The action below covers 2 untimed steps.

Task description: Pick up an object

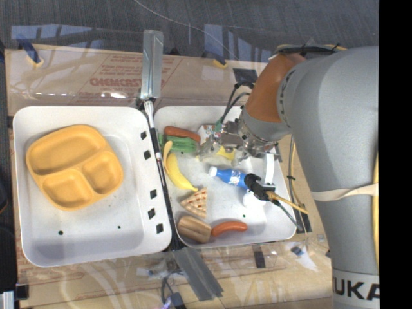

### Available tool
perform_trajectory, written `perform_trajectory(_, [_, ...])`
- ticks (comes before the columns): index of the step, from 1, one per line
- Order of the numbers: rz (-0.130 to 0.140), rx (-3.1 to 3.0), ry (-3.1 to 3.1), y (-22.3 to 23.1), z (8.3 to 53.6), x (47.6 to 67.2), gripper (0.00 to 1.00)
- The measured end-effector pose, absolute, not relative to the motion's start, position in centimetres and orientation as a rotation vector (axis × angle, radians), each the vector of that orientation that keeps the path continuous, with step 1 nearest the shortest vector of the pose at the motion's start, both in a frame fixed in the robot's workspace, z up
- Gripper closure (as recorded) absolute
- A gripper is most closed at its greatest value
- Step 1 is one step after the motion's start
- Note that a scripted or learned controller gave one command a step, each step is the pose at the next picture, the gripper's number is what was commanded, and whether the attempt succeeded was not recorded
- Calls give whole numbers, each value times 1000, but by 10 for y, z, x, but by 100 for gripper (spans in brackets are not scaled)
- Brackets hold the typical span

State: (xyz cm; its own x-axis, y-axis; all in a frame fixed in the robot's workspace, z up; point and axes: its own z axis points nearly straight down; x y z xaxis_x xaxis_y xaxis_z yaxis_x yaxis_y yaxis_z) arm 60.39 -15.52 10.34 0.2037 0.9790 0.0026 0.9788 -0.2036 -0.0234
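My gripper point(220, 144) is low in the right bin point(281, 226), near its back middle, over a small yellow item point(226, 152) that it mostly hides. Just left of it lie a red sausage point(182, 134) and a green piece point(185, 145). A blue and white bottle point(229, 176) lies just in front of the gripper. Further left a banana point(175, 170) runs along the bin's left wall. Near the front lie a pizza slice point(195, 202), a bread roll point(193, 229) and a second red sausage point(228, 227).
The left bin point(77, 246) holds a yellow divided tray point(72, 166). A metal divider point(152, 66) rises between the bins at the back. The grey arm point(335, 147) covers the right bin's right side, and cables point(283, 201) trail from the wrist.
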Motion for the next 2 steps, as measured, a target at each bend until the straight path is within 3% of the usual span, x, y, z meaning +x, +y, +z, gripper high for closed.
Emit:
perform_trajectory(1, [6,-2264,-2167,-99,143,602,0])
perform_trajectory(2, [17,-2337,-2077,-107,98,656,0])
